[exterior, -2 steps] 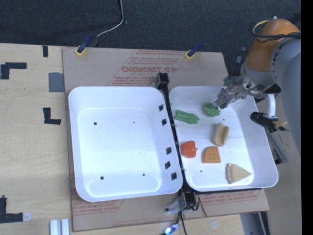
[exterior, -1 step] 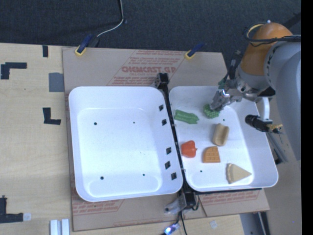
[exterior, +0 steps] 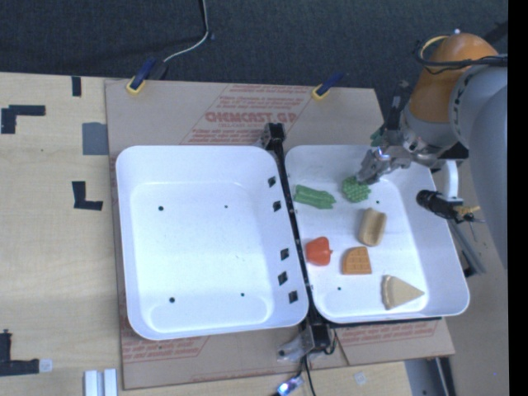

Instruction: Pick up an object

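Broccoli (exterior: 355, 190) is what I take as the target: a small green piece near the back of the right bin (exterior: 437, 304), and the hand (exterior: 369, 170) sits right over its upper right edge, touching or nearly so. From my screen I cannot tell whether the jaws are wide or narrow, nor whether anything is between them. The piece lies just down and to the left of the hand as the camera sees it, so I judge a short drop along that line is all the move needs. It looks roundish, with no clear long axis to line up on. A green pod (exterior: 315, 196) lies further left, a bread roll (exterior: 371, 226) just below, both apart from the hand
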